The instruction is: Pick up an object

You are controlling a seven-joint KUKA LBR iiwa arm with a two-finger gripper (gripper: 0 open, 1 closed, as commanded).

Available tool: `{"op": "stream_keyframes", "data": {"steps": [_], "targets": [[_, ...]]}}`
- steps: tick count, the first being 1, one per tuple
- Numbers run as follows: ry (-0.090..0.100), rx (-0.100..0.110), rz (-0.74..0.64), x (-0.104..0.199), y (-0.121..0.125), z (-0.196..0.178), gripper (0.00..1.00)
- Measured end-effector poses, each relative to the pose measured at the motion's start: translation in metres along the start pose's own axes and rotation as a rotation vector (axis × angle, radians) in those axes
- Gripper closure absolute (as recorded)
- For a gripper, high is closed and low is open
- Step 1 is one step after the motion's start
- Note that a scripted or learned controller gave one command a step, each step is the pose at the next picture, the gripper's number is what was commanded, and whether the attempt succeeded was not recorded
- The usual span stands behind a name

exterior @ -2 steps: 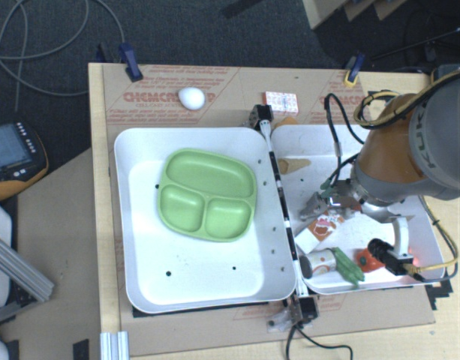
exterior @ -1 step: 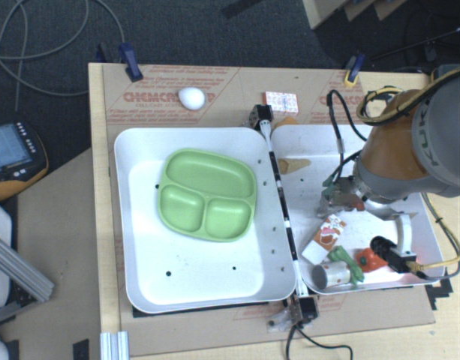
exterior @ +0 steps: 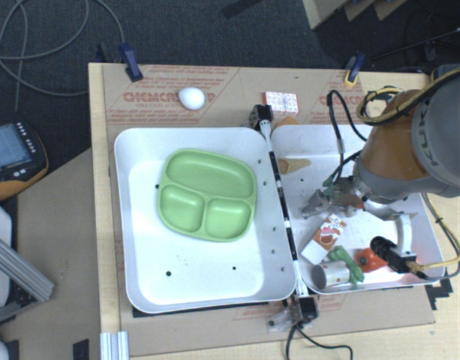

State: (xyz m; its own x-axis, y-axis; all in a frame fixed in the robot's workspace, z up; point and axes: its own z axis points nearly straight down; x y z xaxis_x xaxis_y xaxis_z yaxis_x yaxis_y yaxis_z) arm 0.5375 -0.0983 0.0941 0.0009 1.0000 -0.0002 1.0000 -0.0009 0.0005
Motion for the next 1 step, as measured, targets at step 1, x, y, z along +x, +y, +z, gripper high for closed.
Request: {"op": "stream_keyframes", "data": {"steps": [1], "targets": [[0.001,0.000,0.000,-0.0077,-0.0346,0.0090,0.00]]}}
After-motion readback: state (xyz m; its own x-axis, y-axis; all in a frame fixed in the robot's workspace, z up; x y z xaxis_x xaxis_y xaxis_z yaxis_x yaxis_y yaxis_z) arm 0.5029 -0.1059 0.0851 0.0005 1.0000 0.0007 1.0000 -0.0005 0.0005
